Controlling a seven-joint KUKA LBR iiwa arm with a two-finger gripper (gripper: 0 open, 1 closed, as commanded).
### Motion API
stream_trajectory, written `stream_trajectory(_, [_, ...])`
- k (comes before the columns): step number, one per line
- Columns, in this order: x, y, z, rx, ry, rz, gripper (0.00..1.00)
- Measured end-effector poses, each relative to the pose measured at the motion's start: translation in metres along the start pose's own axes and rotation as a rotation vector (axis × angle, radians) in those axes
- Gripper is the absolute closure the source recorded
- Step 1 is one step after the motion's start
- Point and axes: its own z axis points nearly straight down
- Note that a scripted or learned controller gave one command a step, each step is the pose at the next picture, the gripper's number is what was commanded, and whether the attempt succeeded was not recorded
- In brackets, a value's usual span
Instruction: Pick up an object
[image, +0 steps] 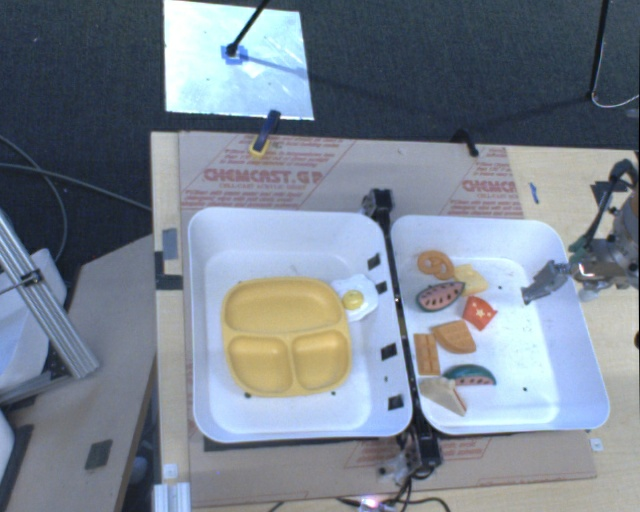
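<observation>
the things to pick lie in the right bin (560, 330), bunched toward its left side: a pretzel (434, 263) at the top, a pale yellow cheese piece (470, 278) just beside it, a watermelon slice (440, 296) below, then a red strawberry-like piece (479, 313), an orange bread slice (455, 337) and a waffle-like cracker (427, 353). nearer the front edge sit a second watermelon slice (470, 376) and a pale wedge (443, 397), close together.

the gripper (545, 283) hangs over the right part of that bin, well apart from the food pile — it holds nothing, and whether its jaws are spread or pressed together i cannot tell from this angle.

the left bin (210, 400) carries a yellow divided plate (286, 334) with three compartments, and a fried egg (355, 299) touching the plate's upper right corner. both bins rest on a cardboard sheet (290, 175) on the bench.
</observation>
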Motion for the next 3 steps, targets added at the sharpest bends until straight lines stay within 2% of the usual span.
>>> stream_trajectory(1, [0.033, 0.039, 0.168, 0.010, 0.005, -0.004, 0.00])
stream_trajectory(2, [0.080, -0.025, 0.166, 0.007, 0.004, 0.001, 0.00])
stream_trajectory(3, [0.077, -0.021, 0.154, -0.002, 0.001, 0.002, 1.00])
